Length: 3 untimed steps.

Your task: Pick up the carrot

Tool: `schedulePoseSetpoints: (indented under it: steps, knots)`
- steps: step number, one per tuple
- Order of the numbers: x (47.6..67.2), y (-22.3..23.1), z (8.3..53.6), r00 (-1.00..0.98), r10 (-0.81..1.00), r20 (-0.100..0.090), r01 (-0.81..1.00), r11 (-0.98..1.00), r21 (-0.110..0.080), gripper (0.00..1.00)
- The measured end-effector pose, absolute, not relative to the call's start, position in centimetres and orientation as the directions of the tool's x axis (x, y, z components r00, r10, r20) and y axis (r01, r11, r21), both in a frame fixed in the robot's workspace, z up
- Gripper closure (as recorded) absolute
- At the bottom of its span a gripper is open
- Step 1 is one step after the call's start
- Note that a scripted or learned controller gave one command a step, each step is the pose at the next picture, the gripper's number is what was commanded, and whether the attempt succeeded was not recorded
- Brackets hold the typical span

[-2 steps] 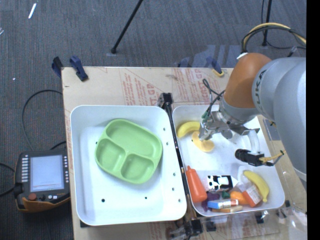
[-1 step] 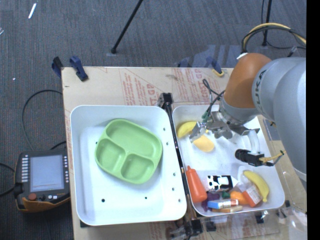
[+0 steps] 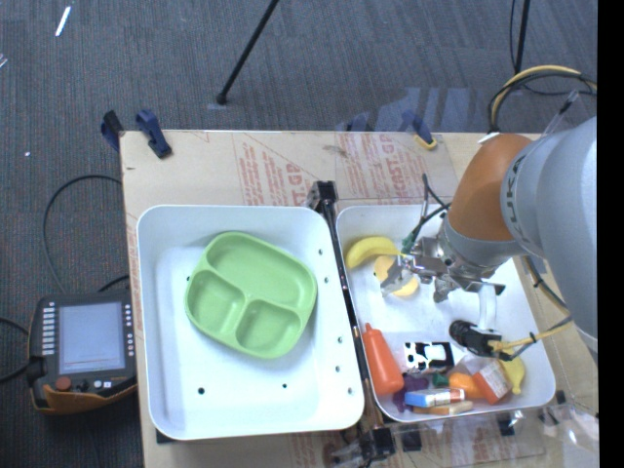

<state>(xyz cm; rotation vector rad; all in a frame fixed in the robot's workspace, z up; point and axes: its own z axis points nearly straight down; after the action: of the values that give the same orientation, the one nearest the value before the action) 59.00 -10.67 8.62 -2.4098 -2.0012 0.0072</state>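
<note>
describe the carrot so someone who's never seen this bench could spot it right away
Look at the right bin, the one the grey arm reaches into. Along its left wall, below the banana, lies the carrot: a long orange piece, narrow end up. Unlike the boxy, multicoloured items piled to its right, it is plain orange and tapered.
</note>
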Motion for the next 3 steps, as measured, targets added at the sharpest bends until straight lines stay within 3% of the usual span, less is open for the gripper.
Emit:
schedulePoseSetpoints:
  steps: [1,2,3]
  knots:
    - [52.9,-13.8,8.6,0.148,0.989,0.002,0.989,-0.148,-0.010,0.00]
    - [56.8,-9.7,8.6,0.284,0.959,0.002,0.959,-0.284,-0.009,0.00]
    - [64.0,-12.9,8.7,0.402,0.916,0.000,0.916,-0.402,-0.006,0.00]
